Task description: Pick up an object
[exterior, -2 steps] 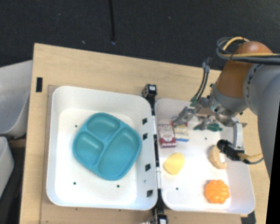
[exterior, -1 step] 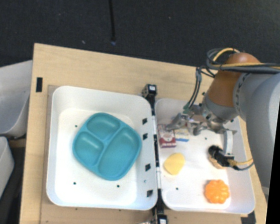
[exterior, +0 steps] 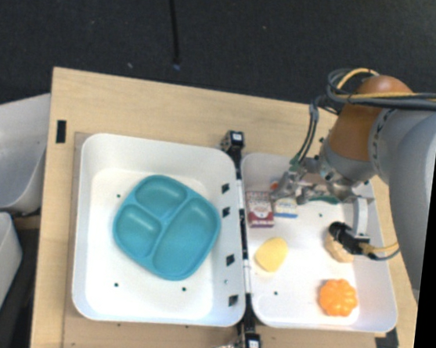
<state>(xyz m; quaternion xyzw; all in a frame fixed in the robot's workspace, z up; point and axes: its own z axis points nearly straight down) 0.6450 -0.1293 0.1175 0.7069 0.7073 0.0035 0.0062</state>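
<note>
The gripper (exterior: 295, 188) was seen above a small red-and-white carton (exterior: 261, 211), its long axis up-down; finger state could not be told, tips blurred.

One fixed camera above my bench (exterior: 172, 97), looking down at a slant. Both white bins (exterior: 80, 270) sit in frame at mid range. My arm (exterior: 395, 144) enters from the right.

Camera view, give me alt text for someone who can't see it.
A grey robot arm's gripper hangs over the right white bin, above a small red-and-white packet, with a pale yellow piece and an orange lumpy toy nearby. The left white bin holds a teal divided plate.
</note>
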